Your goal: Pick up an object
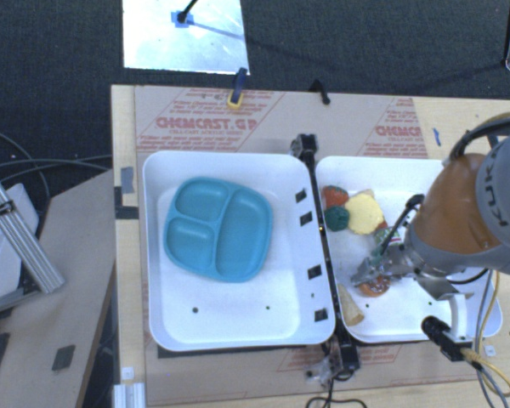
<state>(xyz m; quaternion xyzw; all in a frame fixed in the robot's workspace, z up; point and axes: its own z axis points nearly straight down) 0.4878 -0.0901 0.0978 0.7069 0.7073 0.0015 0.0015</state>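
Observation:
My gripper (372,272) is low in the right bin (408,172), near its front left part. It hangs right over a small round orange-red object (374,288) that lies on the bin floor. Further back in the same bin lie a yellow object (365,213), a dark green object (337,218) and a red-orange object (334,196), bunched together. A tan cone-shaped piece (349,306) lies at the bin's front left corner. The grey arm with its orange band (459,206) covers the right side of this bin.
The left bin (178,321) holds a blue divided plate (218,229). A black divider (317,228) with clips runs between the bins. Cardboard (204,121) lies under both bins. Cables (480,359) and a black part sit at the front right.

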